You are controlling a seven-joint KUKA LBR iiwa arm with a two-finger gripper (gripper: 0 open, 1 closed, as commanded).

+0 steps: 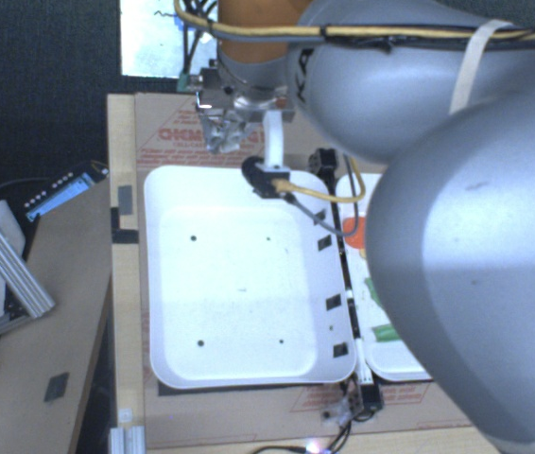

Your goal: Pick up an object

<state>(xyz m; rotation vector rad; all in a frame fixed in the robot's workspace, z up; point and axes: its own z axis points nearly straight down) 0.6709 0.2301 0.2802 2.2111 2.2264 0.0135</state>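
Pincer (225, 135) hangs beyond the far rim of the left bin (168, 282), over the desk (168, 126), and whether it is open or closed cannot be told, nor is anything visibly gripped. Candidate objects lie in the right bin (395, 372), which adjoins the left bin's right wall: an orange piece (355, 233) near its far end and green pieces (382, 329) nearer its front, mostly covered by the arm. Judging from this, the coming move must carry the pincer rightward past that wall and toward the front; the objects' long axes are too hidden to read.
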